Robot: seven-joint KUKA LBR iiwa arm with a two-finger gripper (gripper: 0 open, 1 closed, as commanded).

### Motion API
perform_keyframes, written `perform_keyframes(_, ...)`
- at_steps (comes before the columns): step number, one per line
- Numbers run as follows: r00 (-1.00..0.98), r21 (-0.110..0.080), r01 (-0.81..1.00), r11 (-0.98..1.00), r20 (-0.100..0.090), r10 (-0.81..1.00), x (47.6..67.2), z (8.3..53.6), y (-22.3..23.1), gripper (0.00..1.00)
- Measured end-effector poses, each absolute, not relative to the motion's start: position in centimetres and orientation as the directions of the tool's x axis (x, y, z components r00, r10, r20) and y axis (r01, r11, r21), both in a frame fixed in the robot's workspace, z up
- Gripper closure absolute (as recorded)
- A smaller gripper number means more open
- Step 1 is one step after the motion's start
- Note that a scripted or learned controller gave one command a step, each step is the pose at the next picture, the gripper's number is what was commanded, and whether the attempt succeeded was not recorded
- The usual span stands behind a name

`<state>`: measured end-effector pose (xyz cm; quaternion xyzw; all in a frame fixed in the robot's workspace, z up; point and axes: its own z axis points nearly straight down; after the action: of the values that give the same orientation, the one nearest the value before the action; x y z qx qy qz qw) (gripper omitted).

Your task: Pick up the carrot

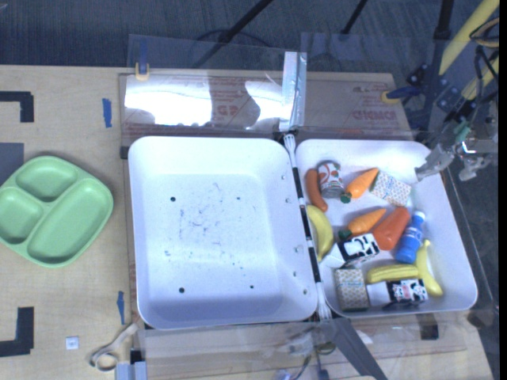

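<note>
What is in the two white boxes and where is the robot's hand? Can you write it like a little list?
left bin: white, with faint scribble marks
right bin: white, crowded with toy food
carrots: one near the top, another in the middle
bananas: one at the left edge, one lower down
blue bottle: right of the middle carrot
gripper: at the right bin's top right corner, apart from both carrots
green plate: on the bench, far left
</note>
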<state>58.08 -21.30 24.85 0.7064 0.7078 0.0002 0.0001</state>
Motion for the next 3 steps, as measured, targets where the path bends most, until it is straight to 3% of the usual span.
perform_keyframes(1,0.008,0.0,1.0,-0.008,0.0,1.0,62.9,14.8,-18.7,0.0)
perform_keyframes(2,-0.052,-0.001,0.999,0.052,0.001,0.999,65.0,11.5,-13.8,0.0)
perform_keyframes(3,-0.089,0.014,0.996,0.089,-0.006,0.996,65.4,9.5,-13.7,0.0)
